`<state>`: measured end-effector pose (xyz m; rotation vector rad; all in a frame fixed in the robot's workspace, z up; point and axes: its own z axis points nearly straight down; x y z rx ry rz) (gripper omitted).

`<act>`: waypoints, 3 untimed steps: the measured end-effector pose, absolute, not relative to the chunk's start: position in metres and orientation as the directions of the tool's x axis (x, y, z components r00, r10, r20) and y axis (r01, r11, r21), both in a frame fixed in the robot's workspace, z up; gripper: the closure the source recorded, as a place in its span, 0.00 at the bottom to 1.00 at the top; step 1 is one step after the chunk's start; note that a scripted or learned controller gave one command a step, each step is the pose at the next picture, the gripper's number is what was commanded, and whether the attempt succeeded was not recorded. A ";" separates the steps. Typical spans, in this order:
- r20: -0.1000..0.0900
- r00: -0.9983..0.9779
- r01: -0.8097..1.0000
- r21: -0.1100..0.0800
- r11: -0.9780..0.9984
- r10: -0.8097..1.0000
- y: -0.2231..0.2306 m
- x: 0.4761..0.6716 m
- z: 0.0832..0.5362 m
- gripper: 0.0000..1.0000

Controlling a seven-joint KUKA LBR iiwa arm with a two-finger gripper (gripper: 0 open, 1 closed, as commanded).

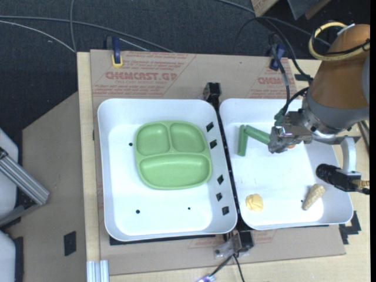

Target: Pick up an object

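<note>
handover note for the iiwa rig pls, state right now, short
Gripper: down in the right bin, at the right end of the green L-shaped piece. Whether its fingers have closed on it can't be read from the camera view.
Green L-shaped piece: lying on the bin floor, upper left of the right bin.
Also in the right bin: yellow lump near the front edge, pale cone-shaped piece front right.
Left bin: green divided plate lying flat in the middle.
Done: the approach. No lift visible.
Left: confirm grip, lift.
</note>
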<state>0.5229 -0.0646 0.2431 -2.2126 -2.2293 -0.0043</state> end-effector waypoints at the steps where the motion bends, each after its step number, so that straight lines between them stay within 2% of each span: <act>1: 0.002 -0.007 1.000 0.003 0.007 1.000 -0.011 0.547 0.249 1.00; 2: 0.002 -0.006 1.000 0.003 0.006 1.000 0.033 0.571 0.253 1.00; 3: 0.001 -0.005 1.000 0.001 0.005 1.000 0.083 0.596 0.234 1.00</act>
